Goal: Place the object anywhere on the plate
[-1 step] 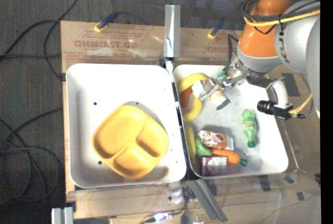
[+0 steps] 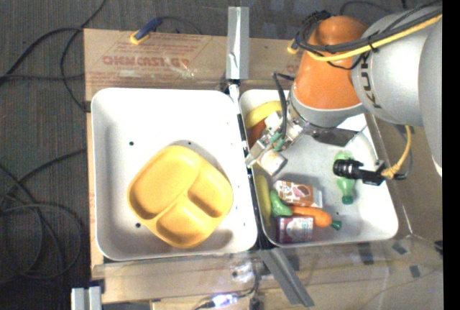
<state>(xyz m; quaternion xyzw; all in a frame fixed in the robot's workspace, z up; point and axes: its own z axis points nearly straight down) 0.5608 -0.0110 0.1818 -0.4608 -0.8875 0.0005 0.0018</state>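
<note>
arm cut off right | yellow item partly hidden by arm

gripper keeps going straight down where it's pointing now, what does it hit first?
Probably the right bin's floor by its left wall, just above the brown packet. The gripper hangs over that bare patch; the yellow banana sits close behind. Depth is hard to judge.

Mirrored, unreadable print on cardboard

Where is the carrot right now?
The carrot lies in the right bin, near its front edge, between the snack packet and the dark bottle.
</note>
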